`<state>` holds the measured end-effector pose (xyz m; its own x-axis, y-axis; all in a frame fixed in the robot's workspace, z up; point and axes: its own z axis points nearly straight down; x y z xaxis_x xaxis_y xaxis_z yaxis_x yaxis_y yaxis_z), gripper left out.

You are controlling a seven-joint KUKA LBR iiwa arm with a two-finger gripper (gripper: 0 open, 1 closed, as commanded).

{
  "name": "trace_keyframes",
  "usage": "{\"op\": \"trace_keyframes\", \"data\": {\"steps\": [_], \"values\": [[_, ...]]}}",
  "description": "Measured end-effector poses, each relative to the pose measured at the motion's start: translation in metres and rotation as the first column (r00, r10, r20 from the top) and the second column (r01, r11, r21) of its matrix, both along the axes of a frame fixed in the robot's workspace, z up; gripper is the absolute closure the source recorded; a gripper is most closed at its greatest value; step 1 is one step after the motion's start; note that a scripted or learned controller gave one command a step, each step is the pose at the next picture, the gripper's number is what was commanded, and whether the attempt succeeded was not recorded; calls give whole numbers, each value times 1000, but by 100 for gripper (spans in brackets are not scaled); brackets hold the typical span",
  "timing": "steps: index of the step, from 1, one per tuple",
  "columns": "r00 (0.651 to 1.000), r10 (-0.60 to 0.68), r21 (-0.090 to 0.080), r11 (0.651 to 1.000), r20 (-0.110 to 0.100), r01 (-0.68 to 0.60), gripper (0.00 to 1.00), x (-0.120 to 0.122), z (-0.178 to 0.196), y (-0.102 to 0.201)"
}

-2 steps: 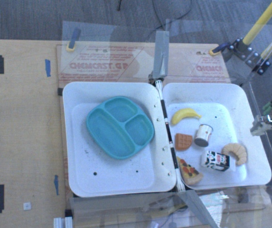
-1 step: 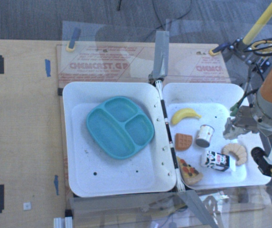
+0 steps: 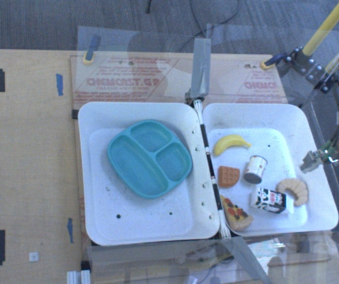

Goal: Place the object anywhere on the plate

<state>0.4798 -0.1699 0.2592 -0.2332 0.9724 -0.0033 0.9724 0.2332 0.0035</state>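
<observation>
A teal plate [image 3: 149, 158] with three compartments lies in the left white bin [image 3: 98, 218], slightly above its middle. The right white bin [image 3: 287, 120] holds several toy foods. A yellow banana [image 3: 231, 143] lies near its upper left. Below it sit a brown waffle [image 3: 229, 176] and a small silver can [image 3: 254, 169] on its side. A black-and-white milk carton [image 3: 269, 200] lies beside a tan croissant [image 3: 294, 190] at the lower right. A pizza slice [image 3: 236, 212] rests at the lower left corner, against the divider.
A raised divider [image 3: 207, 176] separates the two bins. A small grey metal piece with a green light [image 3: 318, 158] sits at the right bin's right rim, with cables above it. A yellow pole [image 3: 329, 19] and clamp stand at the top right.
</observation>
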Motion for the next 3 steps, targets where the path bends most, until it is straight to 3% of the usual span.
{"op": "trace_keyframes", "data": {"steps": [1, 2, 3], "values": [[942, -335, 2, 942, -8, 335, 100, 0, -55, 101], [995, -99, 2, 995, -4, 99, 100, 0, -46, 72], [980, -198, 2, 980, -4, 198, 100, 74, -43, 145]]}}
